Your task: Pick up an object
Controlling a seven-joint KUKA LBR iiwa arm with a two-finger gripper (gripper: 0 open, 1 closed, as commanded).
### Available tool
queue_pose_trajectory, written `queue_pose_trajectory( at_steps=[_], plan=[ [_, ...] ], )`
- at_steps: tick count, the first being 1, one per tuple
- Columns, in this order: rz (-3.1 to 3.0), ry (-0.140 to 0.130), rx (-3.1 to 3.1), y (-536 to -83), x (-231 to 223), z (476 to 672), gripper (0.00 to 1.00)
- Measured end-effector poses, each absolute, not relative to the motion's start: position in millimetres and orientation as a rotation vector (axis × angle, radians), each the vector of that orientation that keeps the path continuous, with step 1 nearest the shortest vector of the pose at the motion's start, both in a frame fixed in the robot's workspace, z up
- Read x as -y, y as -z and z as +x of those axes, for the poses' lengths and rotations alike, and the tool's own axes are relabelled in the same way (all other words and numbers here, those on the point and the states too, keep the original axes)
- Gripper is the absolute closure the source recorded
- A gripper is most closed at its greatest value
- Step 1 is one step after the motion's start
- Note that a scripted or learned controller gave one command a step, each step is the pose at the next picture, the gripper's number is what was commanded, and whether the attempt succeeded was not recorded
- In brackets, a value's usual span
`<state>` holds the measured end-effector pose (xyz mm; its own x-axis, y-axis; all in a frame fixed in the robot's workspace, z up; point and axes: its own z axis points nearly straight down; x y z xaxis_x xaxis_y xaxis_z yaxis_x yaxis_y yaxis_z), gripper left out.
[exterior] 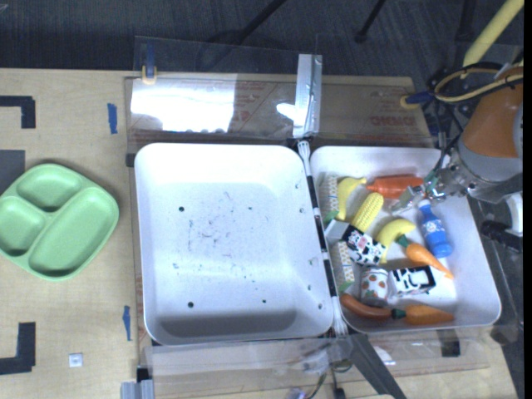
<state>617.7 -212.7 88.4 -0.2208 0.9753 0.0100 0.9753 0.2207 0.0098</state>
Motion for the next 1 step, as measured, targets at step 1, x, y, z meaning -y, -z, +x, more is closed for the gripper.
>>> queue_pose_trajectory(
  at_steps=[1],
  plan=[
    [-1.847, 0.003, 2.544, -86.6, 207.6, 605.3, 0.00]
  ],
)
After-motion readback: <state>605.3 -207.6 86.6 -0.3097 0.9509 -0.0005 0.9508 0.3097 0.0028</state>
